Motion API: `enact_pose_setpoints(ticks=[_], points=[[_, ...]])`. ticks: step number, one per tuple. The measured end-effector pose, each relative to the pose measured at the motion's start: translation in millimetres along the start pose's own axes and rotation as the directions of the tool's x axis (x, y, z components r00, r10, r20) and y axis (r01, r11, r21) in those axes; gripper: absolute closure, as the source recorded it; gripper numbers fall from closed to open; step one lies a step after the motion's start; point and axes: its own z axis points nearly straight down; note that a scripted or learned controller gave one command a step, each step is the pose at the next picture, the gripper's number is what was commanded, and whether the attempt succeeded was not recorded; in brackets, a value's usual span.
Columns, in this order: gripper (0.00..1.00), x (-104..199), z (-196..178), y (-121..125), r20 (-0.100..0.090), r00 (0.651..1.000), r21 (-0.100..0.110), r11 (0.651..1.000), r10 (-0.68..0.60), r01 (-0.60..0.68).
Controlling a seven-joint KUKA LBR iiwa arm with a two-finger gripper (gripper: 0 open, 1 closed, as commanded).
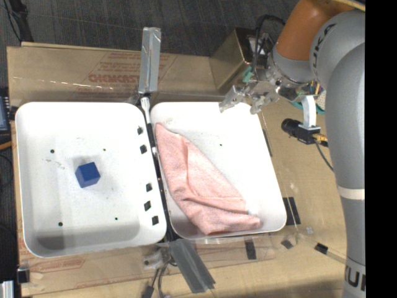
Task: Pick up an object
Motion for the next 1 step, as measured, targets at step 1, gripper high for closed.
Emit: enact_pose_setpoints(ticks=[1], points=[[0.00,19.0,-27.5,-18.8,-0.001,0.998,0.002,0.998,0.058,-0.058]])
